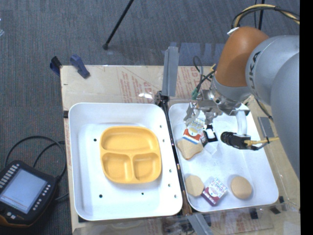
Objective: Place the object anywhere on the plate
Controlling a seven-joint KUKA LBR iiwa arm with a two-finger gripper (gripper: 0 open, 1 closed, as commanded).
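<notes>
Where the grey arm with its orange band reaches over the right white bin (pixel 264 180), black letters reading "KUKA" run along its casing. The two-finger gripper (pixel 196 117) hangs near that bin's far left corner; its fingers seem to pinch a small white packet with red and blue print (pixel 194 130), the writing too small to read. The yellow three-compartment plastic plate (pixel 130 153) sits mid-way in the left white bin (pixel 80 131). A red-and-white wrapped packet (pixel 214 190) lies by the right bin's near edge.
</notes>
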